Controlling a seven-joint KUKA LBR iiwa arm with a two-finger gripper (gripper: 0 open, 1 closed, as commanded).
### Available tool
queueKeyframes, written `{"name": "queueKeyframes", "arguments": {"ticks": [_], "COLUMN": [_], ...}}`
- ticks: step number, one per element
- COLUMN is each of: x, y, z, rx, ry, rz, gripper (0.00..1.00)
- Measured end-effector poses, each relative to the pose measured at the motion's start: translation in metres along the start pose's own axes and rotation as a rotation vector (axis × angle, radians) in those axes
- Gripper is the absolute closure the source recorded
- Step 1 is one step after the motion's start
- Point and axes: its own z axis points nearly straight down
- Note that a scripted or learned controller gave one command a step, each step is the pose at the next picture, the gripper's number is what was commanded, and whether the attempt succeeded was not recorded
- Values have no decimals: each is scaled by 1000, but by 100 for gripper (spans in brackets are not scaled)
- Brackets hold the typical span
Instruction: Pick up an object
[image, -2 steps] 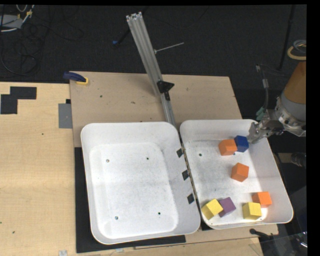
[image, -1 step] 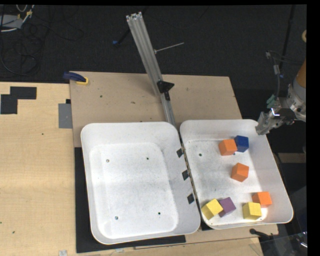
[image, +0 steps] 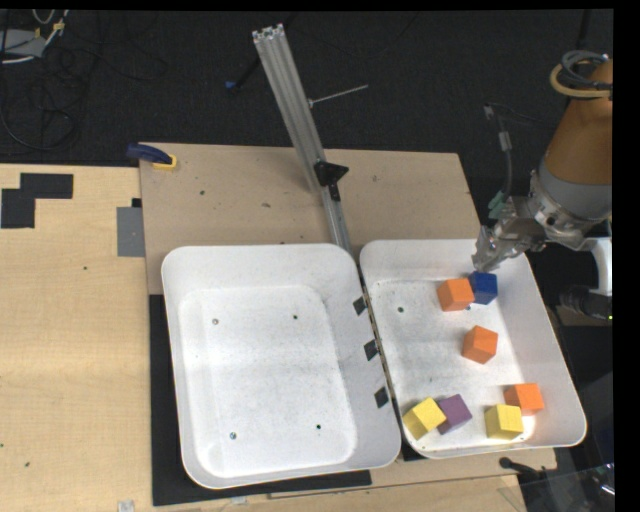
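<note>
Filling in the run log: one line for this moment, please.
gripper over right bin, above blue cube | nothing seen held | seven cubes in that bin

Grey two-finger gripper (image: 487, 256) on the orange-banded arm (image: 578, 150) sits at the far edge of the right shallow white plastic bin (image: 560, 345), tip right over the small blue cube (image: 484, 288), which touches an orange cube (image: 455, 294) on its left. Nearer the camera from the gripper: a second orange cube (image: 480, 344) mid-bin, then along the near edge a yellow cube (image: 425, 416) touching a purple cube (image: 454, 412), plus a yellow cube (image: 503, 421) against a third orange cube (image: 525, 398). Well left of the gripper is the left shallow white plastic bin (image: 262, 362), and a slanted aluminium rail (image: 296, 110) runs away from the seam between the bins.
</note>
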Motion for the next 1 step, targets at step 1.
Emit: {"name": "queueKeyframes", "arguments": {"ticks": [1], "x": [54], "y": [13], "z": [14], "rx": [1], "ry": [0], "rz": [0], "gripper": [100]}}
